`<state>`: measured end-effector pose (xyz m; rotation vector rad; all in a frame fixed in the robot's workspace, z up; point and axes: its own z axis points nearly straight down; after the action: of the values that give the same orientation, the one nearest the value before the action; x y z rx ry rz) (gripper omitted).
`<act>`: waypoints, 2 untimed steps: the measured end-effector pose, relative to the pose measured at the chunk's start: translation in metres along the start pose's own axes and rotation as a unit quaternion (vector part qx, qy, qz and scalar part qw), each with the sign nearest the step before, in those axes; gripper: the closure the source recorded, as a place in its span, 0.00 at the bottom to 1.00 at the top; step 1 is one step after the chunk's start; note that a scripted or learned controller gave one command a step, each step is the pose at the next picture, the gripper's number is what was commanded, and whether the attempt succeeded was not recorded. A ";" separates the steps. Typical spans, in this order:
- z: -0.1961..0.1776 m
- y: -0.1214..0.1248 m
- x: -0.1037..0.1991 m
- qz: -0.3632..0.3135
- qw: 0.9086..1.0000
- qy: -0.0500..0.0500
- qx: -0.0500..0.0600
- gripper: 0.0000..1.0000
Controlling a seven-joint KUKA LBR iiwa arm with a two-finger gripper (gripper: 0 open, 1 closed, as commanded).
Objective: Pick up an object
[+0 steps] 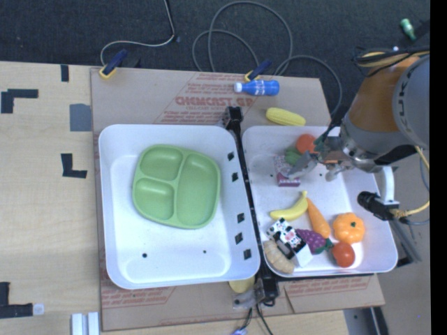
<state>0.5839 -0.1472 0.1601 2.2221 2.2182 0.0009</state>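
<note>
The right bin holds the toys. My gripper hangs low over its back left part, reaching in from the right. It sits right against a small green-grey toy and just below a red-orange ball. A pink and white packet lies just left of it. Whether anything is held is hidden by the gripper body.
A banana, carrot, orange pumpkin, red tomato, purple grapes and a cow toy crowd the right bin's front. A green divided plate lies in the left bin. A yellow toy and a blue bottle lie behind the bins.
</note>
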 end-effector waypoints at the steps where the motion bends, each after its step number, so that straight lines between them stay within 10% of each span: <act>1: 0.082 0.076 -0.005 0.001 1.000 0.007 0.028 0.00; 2: 0.074 0.033 0.042 -0.002 1.000 0.000 0.000 0.00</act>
<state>0.6171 -0.1055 0.0859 2.2175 2.2233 -0.0008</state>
